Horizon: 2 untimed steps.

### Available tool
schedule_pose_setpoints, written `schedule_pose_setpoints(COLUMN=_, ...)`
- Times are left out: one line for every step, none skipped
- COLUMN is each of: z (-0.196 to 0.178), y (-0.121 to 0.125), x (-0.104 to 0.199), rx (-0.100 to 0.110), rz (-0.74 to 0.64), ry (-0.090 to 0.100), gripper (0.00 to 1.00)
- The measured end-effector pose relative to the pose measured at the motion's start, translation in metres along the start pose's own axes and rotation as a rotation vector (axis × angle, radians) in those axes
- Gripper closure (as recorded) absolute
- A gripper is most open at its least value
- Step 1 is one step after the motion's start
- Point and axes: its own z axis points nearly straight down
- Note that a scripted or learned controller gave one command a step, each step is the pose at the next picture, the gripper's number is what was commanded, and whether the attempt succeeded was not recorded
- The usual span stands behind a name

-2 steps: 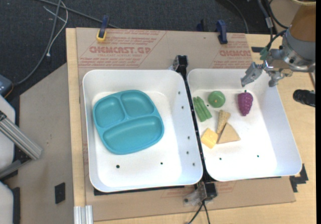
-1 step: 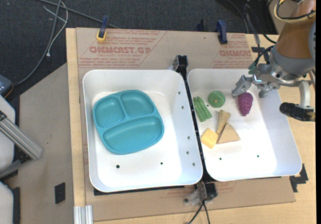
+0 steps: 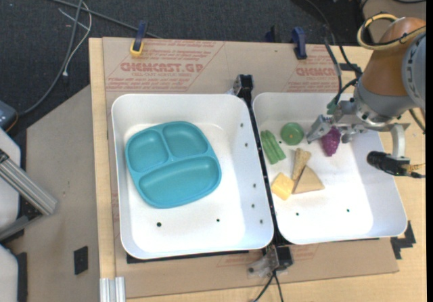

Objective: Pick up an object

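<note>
Purple piece point(image 3: 329, 141): you'll find it in the right bin point(image 3: 379, 223), upper area, long axis near upright in frame.
Gripper point(image 3: 331, 129): directly over that piece; you cannot tell its opening or hold.
Bench point(image 3: 203, 63) print: "CHEMCAST GP" in red.

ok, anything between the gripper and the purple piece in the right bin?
Nothing visible. The gripper sits right at the purple piece, at its upper end. The green ball lies off to one side, and the tan wedge and yellow block lie nearer the bin's front.
</note>
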Motion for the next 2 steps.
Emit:
schedule_pose_setpoints(z=0.036, y=0.000, x=0.001, rx=0.002, rz=-0.001, ry=0.000, gripper=0.00)
schedule_pose_setpoints(z=0.023, y=0.001, x=0.001, rx=-0.002, rz=0.000, ry=0.000, gripper=1.00)
